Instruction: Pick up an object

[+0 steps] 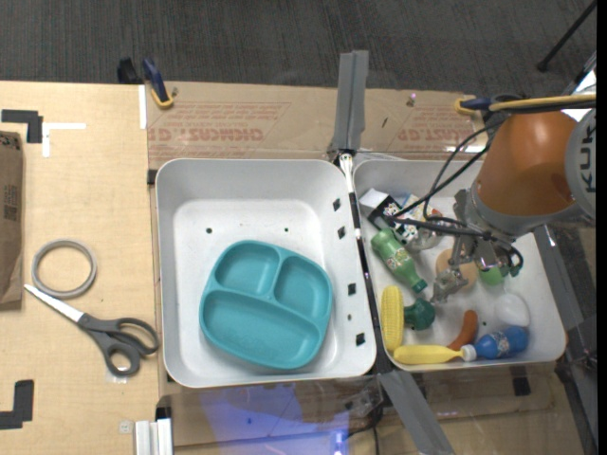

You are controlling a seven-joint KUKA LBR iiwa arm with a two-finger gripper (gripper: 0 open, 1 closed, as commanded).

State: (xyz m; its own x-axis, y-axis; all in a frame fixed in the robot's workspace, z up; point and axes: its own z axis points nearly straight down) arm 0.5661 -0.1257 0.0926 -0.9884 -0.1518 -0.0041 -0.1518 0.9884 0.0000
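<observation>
So the gripper [453,281] is hanging low over the right bin [548,282], in the middle of the clutter. Can't tell if it's wide or narrow from this angle, and nothing is visibly pinched in it. Around it: a green bottle [398,259] to its left, a corn cob [391,318], a banana [425,354] along the front wall (touching a blue toy [500,343]). The left bin [180,254] holds a teal divided plate [266,303].

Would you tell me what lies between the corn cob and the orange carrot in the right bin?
In the camera view, a small dark green toy sits between the corn cob and the carrot.
</observation>
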